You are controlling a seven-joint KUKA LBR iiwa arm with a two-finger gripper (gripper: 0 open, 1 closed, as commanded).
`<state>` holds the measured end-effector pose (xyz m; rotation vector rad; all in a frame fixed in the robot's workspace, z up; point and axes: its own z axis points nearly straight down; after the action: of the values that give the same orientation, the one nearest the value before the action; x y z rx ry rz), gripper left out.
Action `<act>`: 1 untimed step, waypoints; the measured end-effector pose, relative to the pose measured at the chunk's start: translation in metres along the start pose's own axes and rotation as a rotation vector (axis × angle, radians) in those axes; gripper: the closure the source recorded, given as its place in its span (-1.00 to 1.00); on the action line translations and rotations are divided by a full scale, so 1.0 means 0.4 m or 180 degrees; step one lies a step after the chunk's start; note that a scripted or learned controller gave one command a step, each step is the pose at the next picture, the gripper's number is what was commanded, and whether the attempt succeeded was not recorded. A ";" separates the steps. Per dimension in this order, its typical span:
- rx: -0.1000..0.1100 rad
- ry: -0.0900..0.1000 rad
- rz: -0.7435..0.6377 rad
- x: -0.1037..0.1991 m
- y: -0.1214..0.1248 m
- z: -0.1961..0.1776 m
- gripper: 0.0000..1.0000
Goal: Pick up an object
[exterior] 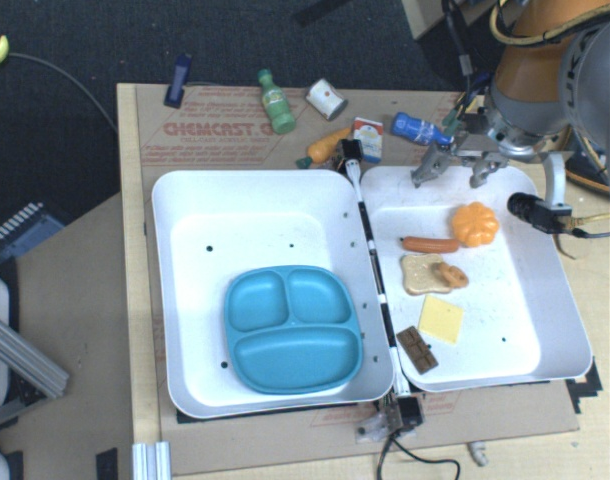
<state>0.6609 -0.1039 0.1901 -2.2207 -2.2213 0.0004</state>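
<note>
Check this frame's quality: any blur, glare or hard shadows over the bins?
Camera view: even, soft light; the blue tray and the food pieces are sharp. The white bins run bright but keep detail, shadows faint. The gripper is slightly soft, and the frame bows near its edges.

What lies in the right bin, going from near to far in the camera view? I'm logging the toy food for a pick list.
Brown chocolate piece → yellow cheese slice → bread slice → sausage → orange pumpkin, with the pincer open above the far rim of the right bin.
</note>
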 end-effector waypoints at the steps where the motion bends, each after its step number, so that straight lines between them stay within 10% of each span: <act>1: 0.0004 -0.0002 0.0001 -0.106 -0.105 0.265 -1.00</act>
<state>0.6190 -0.1462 0.0840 -2.2208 -2.2205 0.0024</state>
